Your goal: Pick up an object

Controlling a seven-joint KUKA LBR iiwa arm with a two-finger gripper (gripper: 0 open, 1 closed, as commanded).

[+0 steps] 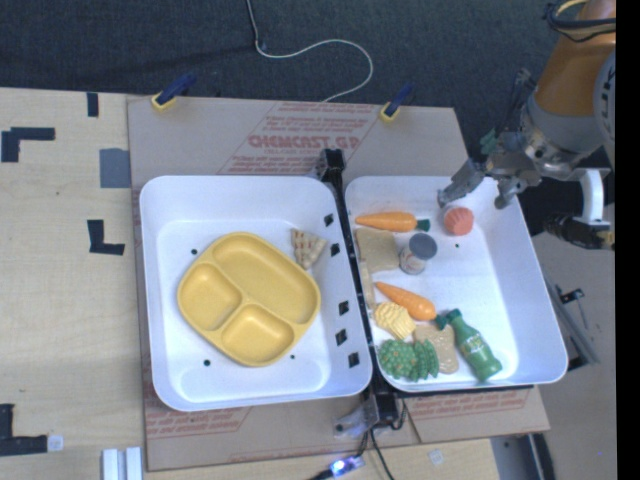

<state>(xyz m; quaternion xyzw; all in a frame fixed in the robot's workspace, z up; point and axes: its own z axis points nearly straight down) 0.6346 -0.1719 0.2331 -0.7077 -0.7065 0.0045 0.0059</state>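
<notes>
My gripper [480, 190] hangs over the far edge of the right bin [520, 268], open, with nothing between its fingers. A small red ball-like thing [458, 220] lies just below its left finger [455, 188], apart from it. Further into that bin are an orange carrot [385, 221], a grey can [417, 253], a second carrot [405, 300], a yellow corn piece [393, 320], a green bottle [472, 345] and a green bunch [408, 360].
The left bin [165, 268] holds a yellow divided plate [250, 296] and a tan wedge [307, 246] by the divider. Both bins sit on a cardboard sheet [290, 138] held by clamps. A white cable [320, 48] loops behind.
</notes>
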